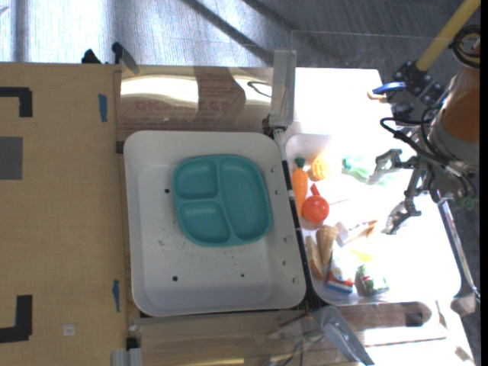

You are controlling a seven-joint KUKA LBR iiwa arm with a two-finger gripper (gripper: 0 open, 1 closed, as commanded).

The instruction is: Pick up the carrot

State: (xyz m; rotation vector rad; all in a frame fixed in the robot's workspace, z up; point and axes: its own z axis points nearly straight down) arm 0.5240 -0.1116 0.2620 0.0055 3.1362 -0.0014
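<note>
Camera view: carrot [300, 184] lay in right bin [427, 277] against its left wall, green top up-frame, red tomato [314, 207] touching below, yellow corn [319, 168] just beside. Gripper [397, 191] hovered over right bin's right half, fingers spread apart, grasping nothing, well apart from carrot. Teal divided plate [222, 199] sat in left bin [145, 227].

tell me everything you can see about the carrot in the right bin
The carrot is a small orange toy with a green top, smooth and plastic-looking. It lies flat in the right bin, close along that bin's left wall, green end pointing to the far side and tip toward the red tomato-like toy, which it seems to touch. A yellow-orange corn-like toy sits just beside its upper part. The hand hangs well off to the right, nothing of it touching the carrot.
</note>
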